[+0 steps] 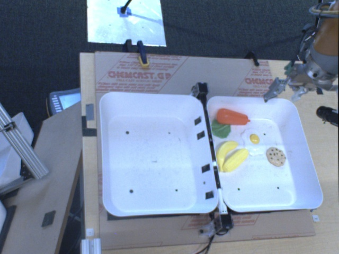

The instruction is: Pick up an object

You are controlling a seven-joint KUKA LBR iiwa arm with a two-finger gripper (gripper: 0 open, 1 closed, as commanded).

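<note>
Bearing two bins [153,102], cardboard-topped bench [175,70] (dark carpet [42,25]).

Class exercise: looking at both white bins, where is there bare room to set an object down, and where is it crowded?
Left bin: bare floor throughout. Right bin: free along its near half, below the bananas and cookie. Crowded: its far part, around the carrot and egg.
</note>
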